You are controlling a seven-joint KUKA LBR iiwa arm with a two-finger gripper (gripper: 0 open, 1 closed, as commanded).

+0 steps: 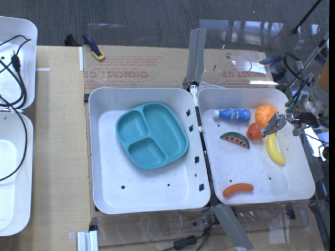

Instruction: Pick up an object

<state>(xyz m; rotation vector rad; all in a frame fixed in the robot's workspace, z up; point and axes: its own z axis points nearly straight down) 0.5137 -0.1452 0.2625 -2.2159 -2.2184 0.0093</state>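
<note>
Camera view has the gripper (pixel 276 123) hovering over the right bin (pixel 261 184) at about 3 o'clock, nothing visibly held, can't tell its opening, so next I'd guess it drops onto the banana (pixel 275 149) just below.

Dark grey ribbed carpet floor (pixel 131 9) along top. Light wooden bench top (pixel 57 140) below it. Flattened brown cardboard sheet with red print (pixel 141 67) lying on bench. White rounded tub with black cables (pixel 13 61) at left edge. Clear plastic panel (pixel 241 33) upper right, catching glare.
</note>
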